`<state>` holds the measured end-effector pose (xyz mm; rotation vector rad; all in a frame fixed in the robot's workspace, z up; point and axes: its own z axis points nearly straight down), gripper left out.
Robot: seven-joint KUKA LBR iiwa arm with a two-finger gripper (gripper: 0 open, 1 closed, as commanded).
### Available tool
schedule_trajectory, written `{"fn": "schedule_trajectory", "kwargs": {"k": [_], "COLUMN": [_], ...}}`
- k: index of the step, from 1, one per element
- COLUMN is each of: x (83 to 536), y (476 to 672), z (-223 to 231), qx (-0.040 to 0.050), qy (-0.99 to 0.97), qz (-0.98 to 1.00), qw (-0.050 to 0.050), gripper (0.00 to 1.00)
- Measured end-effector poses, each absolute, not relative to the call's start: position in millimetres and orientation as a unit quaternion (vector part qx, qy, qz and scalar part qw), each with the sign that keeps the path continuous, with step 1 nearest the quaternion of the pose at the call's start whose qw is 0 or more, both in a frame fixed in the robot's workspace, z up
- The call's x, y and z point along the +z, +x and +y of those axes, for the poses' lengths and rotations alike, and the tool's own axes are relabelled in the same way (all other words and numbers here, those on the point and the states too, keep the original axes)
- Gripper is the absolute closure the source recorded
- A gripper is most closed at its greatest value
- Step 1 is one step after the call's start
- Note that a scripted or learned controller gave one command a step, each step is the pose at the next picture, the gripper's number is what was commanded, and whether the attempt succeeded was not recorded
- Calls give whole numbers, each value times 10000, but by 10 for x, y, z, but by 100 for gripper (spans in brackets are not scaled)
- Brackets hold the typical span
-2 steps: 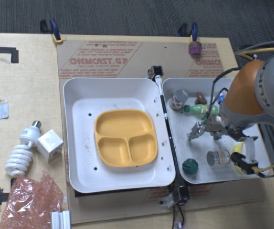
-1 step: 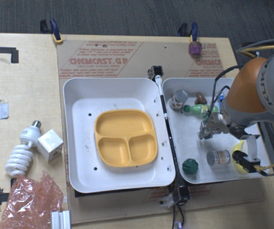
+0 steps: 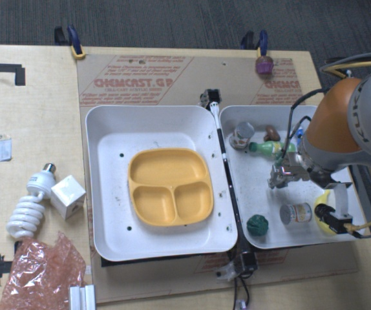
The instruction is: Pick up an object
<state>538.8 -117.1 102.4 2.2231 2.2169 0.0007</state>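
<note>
The right white bin (image 3: 273, 237) holds several small things: a dark green ball (image 3: 258, 224) near the front, a small labelled can (image 3: 294, 213) lying on its side, a green bottle (image 3: 267, 148), a grey cup-like piece (image 3: 242, 135) and a small brown lump (image 3: 272, 133) at the back. My gripper (image 3: 280, 177) hangs low over the middle of this bin, between the green bottle and the can. I see nothing held in it. The arm's orange band (image 3: 334, 124) rises to its right.
The left bin (image 3: 108, 237) holds a yellow divided plate (image 3: 170, 186). On the bench to the left lie a spiral light bulb (image 3: 29, 206), a white cube (image 3: 68, 196) and a pink plastic bag (image 3: 40, 273). A purple object (image 3: 264, 64) sits behind the right bin.
</note>
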Motion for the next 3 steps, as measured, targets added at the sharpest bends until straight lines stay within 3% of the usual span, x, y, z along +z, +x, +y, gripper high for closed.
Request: {"fn": "schedule_trajectory", "kwargs": {"k": [1,2,3], "x": [923,1022,1923], "y": [4775,4789,4787], "z": [-936,-942,-26], "qx": [1,8,4], "qy": [7078,7086,7068], "qz": [7064,7056,7074], "qw": [0,13,6], "gripper": [0,100,100]}}
